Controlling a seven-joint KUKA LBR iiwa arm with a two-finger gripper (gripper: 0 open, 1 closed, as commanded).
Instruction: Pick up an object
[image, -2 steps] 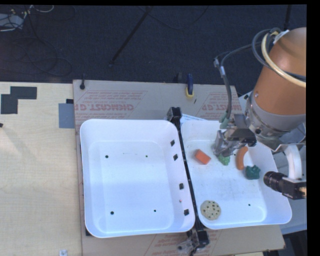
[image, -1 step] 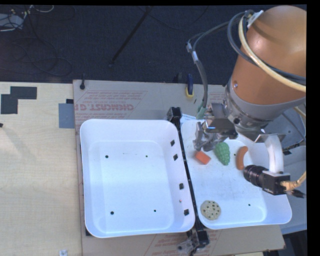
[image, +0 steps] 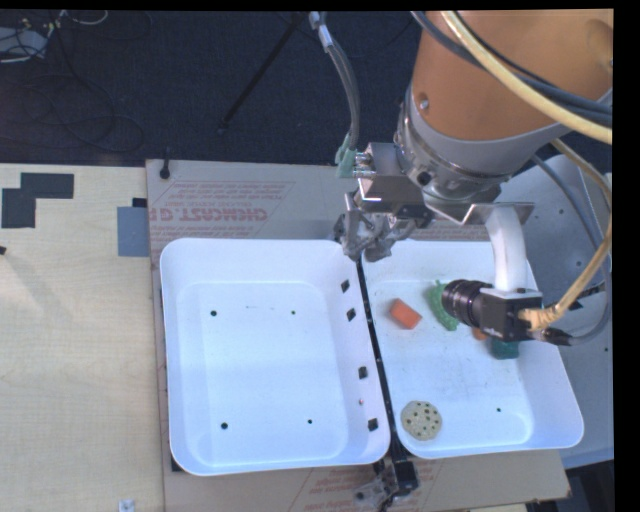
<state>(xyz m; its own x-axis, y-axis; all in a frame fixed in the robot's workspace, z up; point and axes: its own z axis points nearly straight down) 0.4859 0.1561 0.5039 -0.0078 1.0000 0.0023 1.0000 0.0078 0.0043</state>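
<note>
My gripper (image: 367, 240) hangs over the far rim where the two bins meet, under the grey and orange wrist. In the right bin (image: 560, 420) lie an orange wedge (image: 405, 314), a green piece (image: 440, 304), a teal piece (image: 504, 349) and a round tan disc with dark dots (image: 421, 421). The orange wedge lies below and to the right of the gripper, well apart from it. A black cylinder on the arm (image: 478, 305) covers part of the green piece.
The left bin (image: 185, 300) shows a bare white floor with a few dark dots. A black-clipped divider (image: 361, 345) runs between the bins. Cardboard (image: 240, 205) lies under both. White tubing and yellow cable (image: 585, 285) hang at the right.
</note>
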